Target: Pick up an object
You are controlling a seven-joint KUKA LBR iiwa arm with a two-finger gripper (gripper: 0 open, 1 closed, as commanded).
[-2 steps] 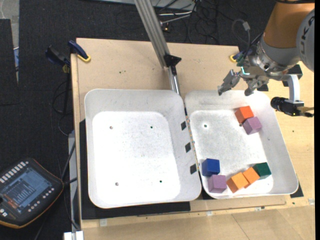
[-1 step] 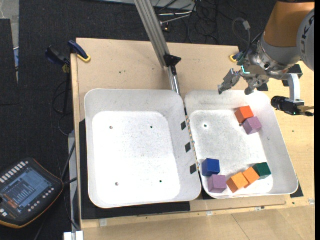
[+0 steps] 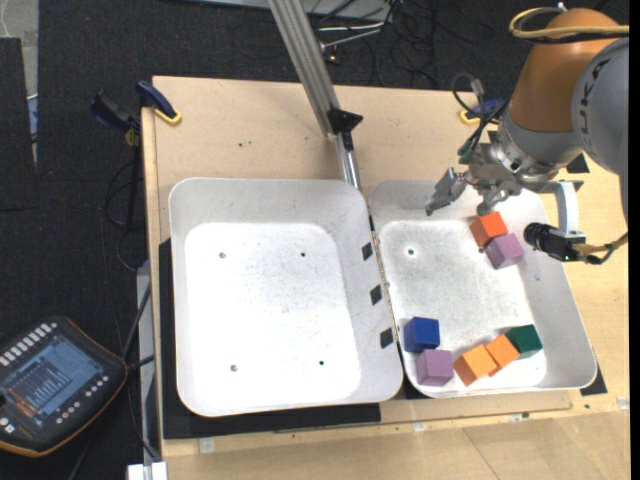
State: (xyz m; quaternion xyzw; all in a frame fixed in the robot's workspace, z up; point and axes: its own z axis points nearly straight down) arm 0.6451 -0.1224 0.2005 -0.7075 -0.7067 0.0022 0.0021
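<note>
The right bin (image 3: 560,298) holds several small blocks. An orange block (image 3: 488,228) and a purple block (image 3: 504,250) lie together near its far right side. Along its near edge sit a blue block (image 3: 421,332), a second purple block (image 3: 434,366), two orange blocks (image 3: 467,366) and a green block (image 3: 523,342). My gripper (image 3: 463,198) hovers over the bin's far edge, open, with nothing between its fingers. One finger (image 3: 440,196) points down-left and the other ends just above the far orange block.
The left bin (image 3: 200,218) lies beside the right one. A slanted metal pole (image 3: 310,58) comes down to the gap between the bins' far corners. A black cable and connector (image 3: 555,238) hang by the right bin's rim. A teach pendant (image 3: 50,378) lies at the lower left.
</note>
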